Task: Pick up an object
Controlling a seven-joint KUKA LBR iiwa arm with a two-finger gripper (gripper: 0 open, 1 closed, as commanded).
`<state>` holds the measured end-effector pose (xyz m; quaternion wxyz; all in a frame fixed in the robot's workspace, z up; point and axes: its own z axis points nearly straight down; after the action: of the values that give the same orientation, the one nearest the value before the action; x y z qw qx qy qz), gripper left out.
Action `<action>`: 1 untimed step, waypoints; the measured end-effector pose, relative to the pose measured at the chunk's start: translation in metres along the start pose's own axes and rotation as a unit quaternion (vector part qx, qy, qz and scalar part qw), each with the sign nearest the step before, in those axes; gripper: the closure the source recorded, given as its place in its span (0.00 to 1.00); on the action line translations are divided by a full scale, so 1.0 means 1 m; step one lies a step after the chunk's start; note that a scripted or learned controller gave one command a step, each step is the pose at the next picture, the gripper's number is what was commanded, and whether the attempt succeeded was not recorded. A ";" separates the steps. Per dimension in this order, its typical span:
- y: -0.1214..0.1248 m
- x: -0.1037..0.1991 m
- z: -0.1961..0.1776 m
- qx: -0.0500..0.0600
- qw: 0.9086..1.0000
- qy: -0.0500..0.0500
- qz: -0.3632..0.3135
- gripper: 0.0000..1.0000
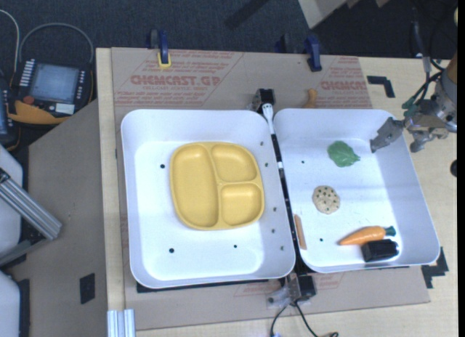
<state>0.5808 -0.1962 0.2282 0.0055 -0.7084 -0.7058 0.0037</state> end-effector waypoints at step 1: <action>0.003 0.001 -0.008 -0.007 1.000 -0.002 -0.002 0.00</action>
<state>0.5836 -0.1955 0.2361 -0.0005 -0.7071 -0.7072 0.0001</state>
